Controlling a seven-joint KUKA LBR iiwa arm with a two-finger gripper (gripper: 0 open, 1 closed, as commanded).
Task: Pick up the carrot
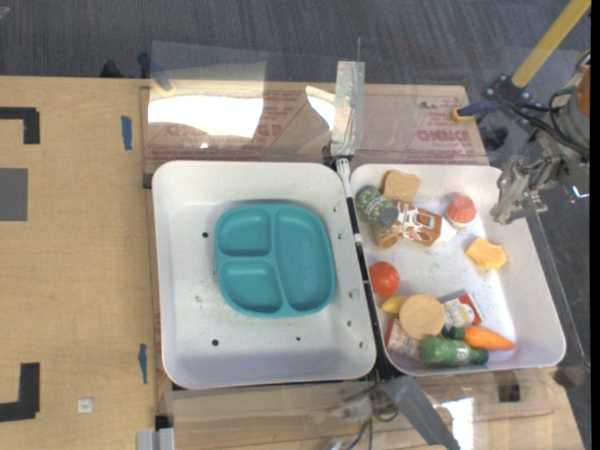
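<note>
- The carrot lies flat in the right bin, in the corner nearest the camera, with its thin end pointing to the bin's right wall.
- A green veggie lies just left of the carrot and touches it.
- A round tan cookie sits up and to the left of the carrot, on top of a red and white packet.
- A red tomato and a small yellow piece are farther left of the carrot.
- A yellow cheese wedge sits above the carrot, well apart from it.
- The gripper hangs over the bin's far right edge, well away from the carrot, holding nothing. I cannot tell how it is set.
- The left bin holds a teal plate with three parts.
</note>
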